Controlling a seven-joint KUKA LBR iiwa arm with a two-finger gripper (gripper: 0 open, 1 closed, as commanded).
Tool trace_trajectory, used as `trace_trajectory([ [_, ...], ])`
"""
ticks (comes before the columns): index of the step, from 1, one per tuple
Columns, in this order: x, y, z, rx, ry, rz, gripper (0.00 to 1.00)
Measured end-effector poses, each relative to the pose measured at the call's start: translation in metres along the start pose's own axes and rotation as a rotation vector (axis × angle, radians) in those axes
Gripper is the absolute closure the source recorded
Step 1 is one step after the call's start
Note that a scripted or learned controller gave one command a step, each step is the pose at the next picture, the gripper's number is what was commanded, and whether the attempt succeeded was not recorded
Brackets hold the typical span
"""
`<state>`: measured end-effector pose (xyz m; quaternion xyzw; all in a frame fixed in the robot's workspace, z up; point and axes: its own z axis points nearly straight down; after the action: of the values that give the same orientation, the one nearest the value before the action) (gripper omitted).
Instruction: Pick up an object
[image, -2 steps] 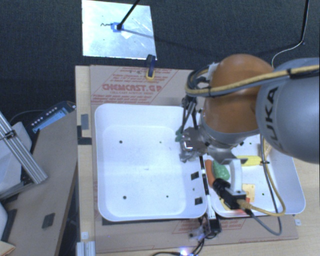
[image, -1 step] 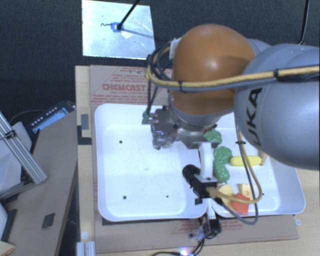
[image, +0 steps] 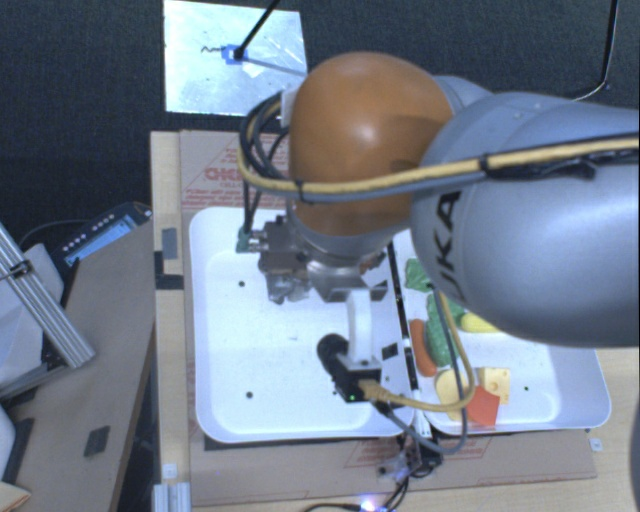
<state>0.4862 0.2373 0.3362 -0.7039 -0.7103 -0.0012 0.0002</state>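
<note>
Objects to pick: a small heap of toy-like pieces lies in the right bin (image: 575, 400), on its left side, close to the wall it shares with the other bin.
Orange carrot-shaped piece (image: 424, 352): lies lengthwise along that wall, with a green piece (image: 446, 316) just beside it.
Leafy green piece (image: 416, 272): further up the same side, partly under the arm.
Yellow piece (image: 482, 323): pokes out from beneath the grey link, so its shape is unclear.
Yellow block (image: 496, 380): sits near the front of the bin, touching or nearly touching the red block (image: 484, 407) below it.
End effector (image: 335, 285): hangs low over the left bin (image: 225, 400), toward that bin's right half, apart from the heap of pieces. The wrist hides its tip, so I cannot tell whether it is apart or together, and nothing can be seen held in it.
Arm (image: 530, 240): its orange band (image: 365, 125) and grey link cover the back of both bins and much of the right one.
Left bin floor: plain white with a few small dark specks.
Cardboard sheet (image: 205, 165): lies under both bins on the bench (image: 90, 380).
Surroundings: a silvery foil sheet (image: 230, 60) lies beyond the bins, and an aluminium rail (image: 40, 310) lies at the view's left.
</note>
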Motion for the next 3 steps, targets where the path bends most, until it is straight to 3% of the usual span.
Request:
trace_trajectory([
  [1, -0.003, 0.000, -0.005, 0.000, -0.001, 0.004, 1.00],
  [2, -0.004, -0.001, 0.074, 0.008, -0.005, 0.008, 1.00],
  [3, -0.003, 0.002, -0.063, -0.014, 0.006, 0.004, 1.00],
])
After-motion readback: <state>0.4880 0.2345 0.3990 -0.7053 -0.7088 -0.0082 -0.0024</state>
